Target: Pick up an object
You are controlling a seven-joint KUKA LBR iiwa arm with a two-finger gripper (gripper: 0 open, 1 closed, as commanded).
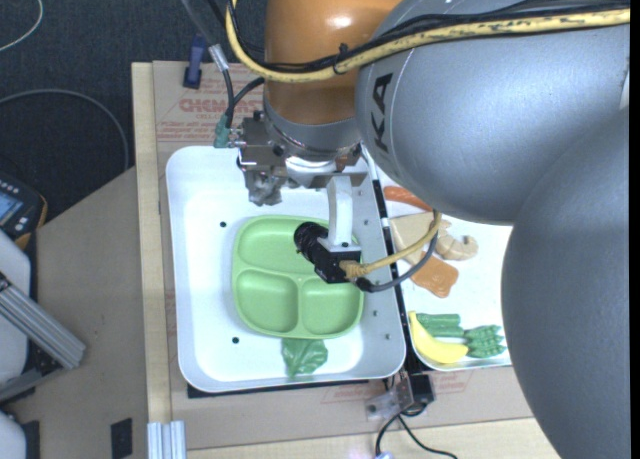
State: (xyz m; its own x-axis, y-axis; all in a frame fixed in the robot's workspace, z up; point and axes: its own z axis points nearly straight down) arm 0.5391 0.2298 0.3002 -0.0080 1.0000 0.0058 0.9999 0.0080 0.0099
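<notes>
On the grey arm (480, 97) the letters "KA" can be read near its elbow. Red print is seen on the cardboard sheet (175, 107) under the bins, but it is too blurred to be made out.

In the left bin (195, 247) a green divided plate (265, 287) is laid flat, with three compartments. A green leafy piece (304, 356) is lying just beside the plate's near edge, on the bin floor.

In the right bin (490, 277), partly hidden by the arm, several things are gathered:
- a yellow banana (435, 349) with green vegetables (485, 340) just beside it
- a flat orange piece (437, 277)
- a beige piece (455, 244)
- an orange stick (405, 195) at the far side

The gripper (263, 185) is held over the far part of the left bin, just beyond the plate's far rim. Whether it is apart or together cannot be told, and nothing is seen held in it.
</notes>
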